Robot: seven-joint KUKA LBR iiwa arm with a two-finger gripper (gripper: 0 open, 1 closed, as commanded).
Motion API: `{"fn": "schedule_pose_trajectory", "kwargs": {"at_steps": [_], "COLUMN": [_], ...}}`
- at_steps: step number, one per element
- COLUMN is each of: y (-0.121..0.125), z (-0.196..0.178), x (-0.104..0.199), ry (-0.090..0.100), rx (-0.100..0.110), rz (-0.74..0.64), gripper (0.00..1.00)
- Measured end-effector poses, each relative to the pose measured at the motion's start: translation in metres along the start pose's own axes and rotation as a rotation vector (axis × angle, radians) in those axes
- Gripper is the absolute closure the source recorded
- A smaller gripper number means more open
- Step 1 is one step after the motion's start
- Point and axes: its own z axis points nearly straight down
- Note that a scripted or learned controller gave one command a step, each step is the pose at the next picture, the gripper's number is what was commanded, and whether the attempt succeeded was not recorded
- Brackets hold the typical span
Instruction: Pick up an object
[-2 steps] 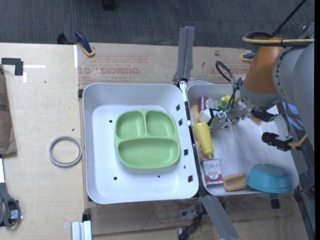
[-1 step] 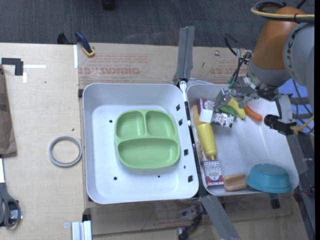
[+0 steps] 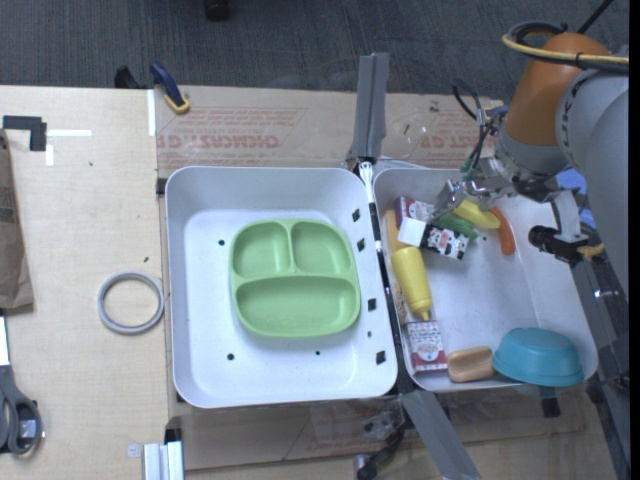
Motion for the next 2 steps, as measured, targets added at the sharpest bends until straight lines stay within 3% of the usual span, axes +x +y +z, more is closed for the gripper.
{"fn": "schedule_pose_trajectory", "kwargs": {"at_steps": [1,2], "y": [0.006,0.014], "z": [0.009,-0.012], "x": [0.002,0.001], "ry": [-0.004,-0.012], "rx": [-0.017,-0.041], "rz": [0.265,0.257], "gripper": [0.00,1.00]}}
